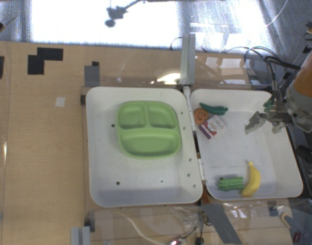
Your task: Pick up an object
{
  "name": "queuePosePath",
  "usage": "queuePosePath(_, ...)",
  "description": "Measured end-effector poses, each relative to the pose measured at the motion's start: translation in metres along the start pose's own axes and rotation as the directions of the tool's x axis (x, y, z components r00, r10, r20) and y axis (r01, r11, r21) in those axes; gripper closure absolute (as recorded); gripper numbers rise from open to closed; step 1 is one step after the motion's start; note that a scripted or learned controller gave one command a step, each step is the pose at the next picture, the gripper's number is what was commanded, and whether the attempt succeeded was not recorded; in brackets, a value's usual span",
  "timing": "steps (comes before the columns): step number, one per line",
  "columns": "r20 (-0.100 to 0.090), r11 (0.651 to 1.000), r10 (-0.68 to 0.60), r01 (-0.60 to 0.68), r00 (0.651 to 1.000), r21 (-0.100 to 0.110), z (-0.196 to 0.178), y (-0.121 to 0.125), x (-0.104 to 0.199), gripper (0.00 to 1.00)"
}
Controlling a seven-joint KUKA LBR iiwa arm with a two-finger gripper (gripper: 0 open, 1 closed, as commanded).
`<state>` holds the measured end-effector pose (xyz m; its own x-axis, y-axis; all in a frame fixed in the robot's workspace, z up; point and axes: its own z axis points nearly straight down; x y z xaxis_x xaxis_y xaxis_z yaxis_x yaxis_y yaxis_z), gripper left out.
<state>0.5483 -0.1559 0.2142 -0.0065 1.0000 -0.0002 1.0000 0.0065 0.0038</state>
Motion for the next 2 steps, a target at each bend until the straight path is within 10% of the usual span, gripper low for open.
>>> queuePosePath(1, 0.000, 1.000, 0.009, -0.009, 1.000, 0.001, 0.115, -0.029, -0.046, 0.00)
queuePosePath(2, 0.008, 1.000, 0.005, -0.005, 1.000, -0.018, 0.121, -0.056, -0.015, 0.00)
